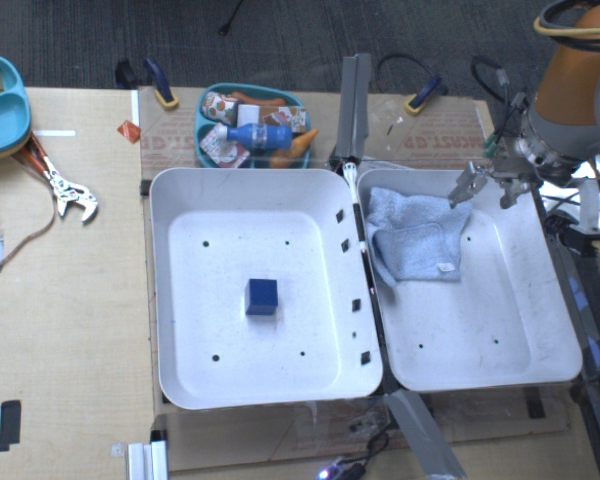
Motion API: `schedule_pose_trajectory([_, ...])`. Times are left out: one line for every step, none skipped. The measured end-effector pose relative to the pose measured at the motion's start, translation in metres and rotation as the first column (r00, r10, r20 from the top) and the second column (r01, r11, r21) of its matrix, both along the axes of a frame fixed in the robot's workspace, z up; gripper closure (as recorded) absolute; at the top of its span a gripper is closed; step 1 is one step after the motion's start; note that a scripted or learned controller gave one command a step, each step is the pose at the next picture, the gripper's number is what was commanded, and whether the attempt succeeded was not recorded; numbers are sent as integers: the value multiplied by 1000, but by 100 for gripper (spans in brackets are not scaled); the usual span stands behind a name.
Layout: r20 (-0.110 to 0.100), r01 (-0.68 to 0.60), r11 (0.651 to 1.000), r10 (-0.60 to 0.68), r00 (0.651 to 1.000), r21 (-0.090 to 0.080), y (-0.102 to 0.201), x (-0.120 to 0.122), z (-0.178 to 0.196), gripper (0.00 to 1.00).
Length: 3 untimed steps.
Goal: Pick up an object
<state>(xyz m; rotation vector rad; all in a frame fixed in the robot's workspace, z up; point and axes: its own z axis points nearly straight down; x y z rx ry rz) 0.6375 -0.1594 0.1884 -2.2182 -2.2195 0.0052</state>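
Observation:
A small blue cube (pixel 262 296) rests on the floor of the left bin (pixel 180 368), a little left of its middle. A crumpled pale blue cloth (pixel 415 236) lies in the far left part of the right bin (pixel 540 358). My gripper (pixel 487 189) hangs over the far edge of the right bin, just right of the cloth's upper corner. Its two fingers (pixel 466 186) are spread apart with nothing between them. The orange-banded arm (pixel 572 78) comes in from the upper right.
Behind the left bin, a teal bowl (pixel 252 128) holds several packets and a bottle. A wrench (pixel 68 196) and a blue tray (pixel 0 108) lie on the bench at left. Clamps (pixel 423 94) sit along the back edge.

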Motion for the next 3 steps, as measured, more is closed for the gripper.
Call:
schedule_pose_trajectory([2,69,998,-69,998,-2,-13,-27,49,0])
schedule_pose_trajectory([3,54,999,-54,999,-1,27,-41,-99,0])
schedule_pose_trajectory([2,-120,993,120,993,-1,22,21,-98,0])
